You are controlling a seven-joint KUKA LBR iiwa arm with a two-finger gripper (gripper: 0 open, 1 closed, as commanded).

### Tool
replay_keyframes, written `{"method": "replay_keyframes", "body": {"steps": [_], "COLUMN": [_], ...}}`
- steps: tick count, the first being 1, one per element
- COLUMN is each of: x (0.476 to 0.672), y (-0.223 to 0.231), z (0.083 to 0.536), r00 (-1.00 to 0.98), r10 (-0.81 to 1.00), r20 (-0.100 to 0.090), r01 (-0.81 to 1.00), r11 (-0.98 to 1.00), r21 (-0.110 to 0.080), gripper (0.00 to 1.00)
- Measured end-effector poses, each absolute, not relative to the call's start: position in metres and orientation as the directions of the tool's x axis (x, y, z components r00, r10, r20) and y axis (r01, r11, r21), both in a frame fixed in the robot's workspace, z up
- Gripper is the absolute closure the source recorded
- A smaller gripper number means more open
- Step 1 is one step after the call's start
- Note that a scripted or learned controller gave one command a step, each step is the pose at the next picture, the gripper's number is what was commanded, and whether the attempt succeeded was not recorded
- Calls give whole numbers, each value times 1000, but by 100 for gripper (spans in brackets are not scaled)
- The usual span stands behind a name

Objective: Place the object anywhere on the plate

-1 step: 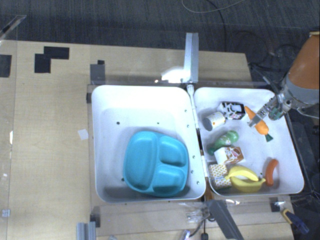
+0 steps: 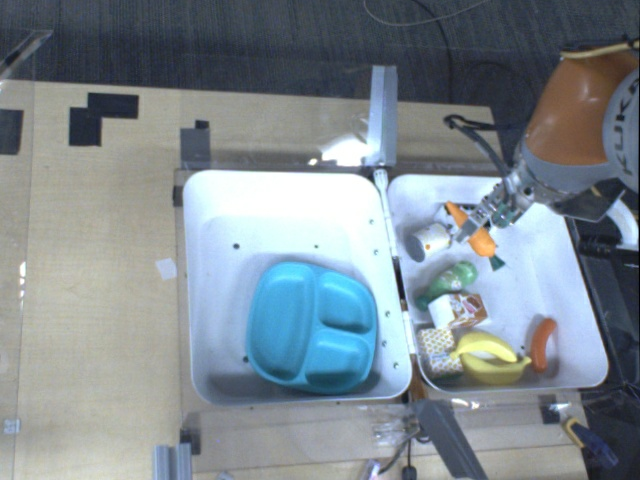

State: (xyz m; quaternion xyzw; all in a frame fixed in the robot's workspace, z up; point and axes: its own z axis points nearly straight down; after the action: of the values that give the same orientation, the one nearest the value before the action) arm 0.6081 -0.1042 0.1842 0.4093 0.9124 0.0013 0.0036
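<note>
A blue plate (image 2: pixel 312 326) with three compartments lies in the left bin (image 2: pixel 220 218), toward its front. My gripper (image 2: pixel 495 213) hangs low over the back of the right bin (image 2: pixel 560 268), coming in from the right. Directly at its tip lies a small orange carrot-like toy (image 2: pixel 481 239) with a dark green end. Whether the gripper touches or holds the toy cannot be made out. A second orange piece (image 2: pixel 456 211) shows just left of the gripper.
The right bin also holds a white cup (image 2: pixel 431 239) on its side, a green item (image 2: pixel 450 280), a brown snack packet (image 2: pixel 462 311), a cracker (image 2: pixel 436 345), a banana (image 2: pixel 489 356) and a red sausage (image 2: pixel 542 342). A metal divider (image 2: pixel 392 268) separates the bins.
</note>
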Motion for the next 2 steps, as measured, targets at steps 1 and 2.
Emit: {"method": "replay_keyframes", "body": {"steps": [1,2], "x": [534,489], "y": [-51,67], "z": [185,184], "r00": [-850,-764], "r10": [527,645], "r20": [-4,-2], "r01": [527,645], "r11": [850,764], "r21": [4,3], "gripper": [100,100]}}
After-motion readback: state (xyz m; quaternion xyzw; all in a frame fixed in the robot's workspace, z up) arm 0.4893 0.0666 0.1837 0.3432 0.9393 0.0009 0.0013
